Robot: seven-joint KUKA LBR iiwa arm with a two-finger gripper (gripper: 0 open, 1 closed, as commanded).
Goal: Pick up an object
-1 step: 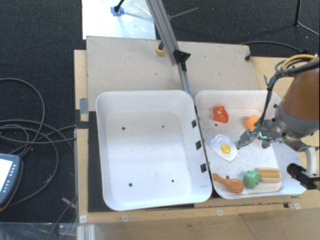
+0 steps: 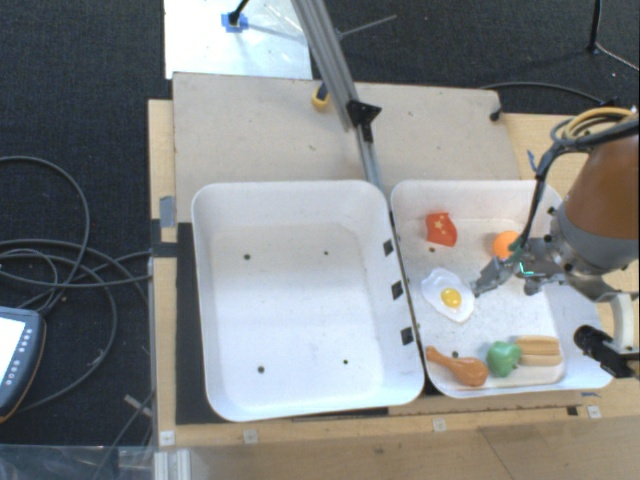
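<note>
Dark carpet surrounds a bench with two white bins; the right bin (image 2: 480,196) holds toy foods scattered loosely, likely for picking practice. Reaching in from three o'clock, the gripper (image 2: 487,280) hangs low just beside the fried egg (image 2: 449,297), at its two o'clock. Whether it is open, I cannot tell.
</note>
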